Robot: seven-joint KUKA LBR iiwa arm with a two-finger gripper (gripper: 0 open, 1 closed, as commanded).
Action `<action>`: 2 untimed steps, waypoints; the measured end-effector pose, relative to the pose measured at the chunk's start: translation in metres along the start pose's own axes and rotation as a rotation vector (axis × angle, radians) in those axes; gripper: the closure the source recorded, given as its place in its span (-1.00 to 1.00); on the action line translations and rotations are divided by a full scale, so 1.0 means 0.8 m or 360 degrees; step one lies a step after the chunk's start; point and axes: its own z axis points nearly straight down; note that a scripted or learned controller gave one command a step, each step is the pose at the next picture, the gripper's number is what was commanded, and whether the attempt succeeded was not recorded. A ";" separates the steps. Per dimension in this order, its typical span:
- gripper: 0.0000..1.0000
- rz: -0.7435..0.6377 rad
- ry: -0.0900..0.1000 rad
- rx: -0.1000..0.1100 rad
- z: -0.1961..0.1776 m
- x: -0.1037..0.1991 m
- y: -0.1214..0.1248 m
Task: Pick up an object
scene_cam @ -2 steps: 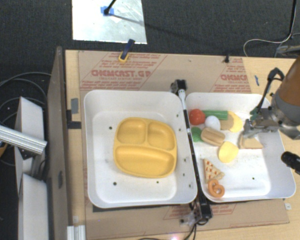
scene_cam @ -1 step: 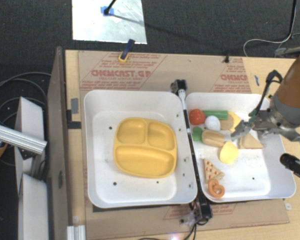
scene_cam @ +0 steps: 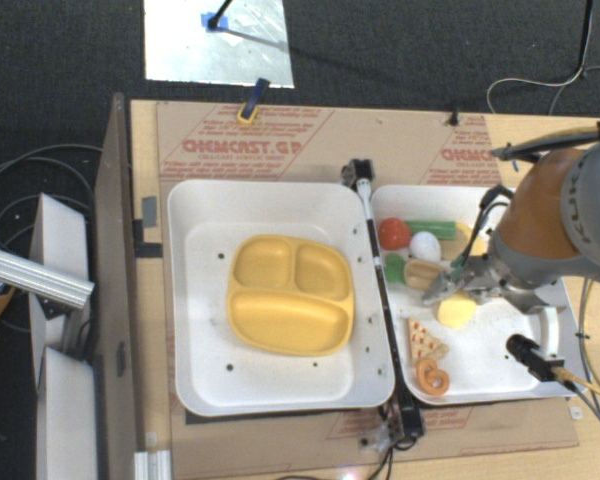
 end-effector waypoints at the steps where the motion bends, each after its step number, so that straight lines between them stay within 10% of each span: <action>1: 1.00 -0.0001 -0.0001 -0.0001 -0.019 -0.001 0.001; 2: 1.00 -0.0019 0.0004 -0.0012 -0.138 0.108 0.007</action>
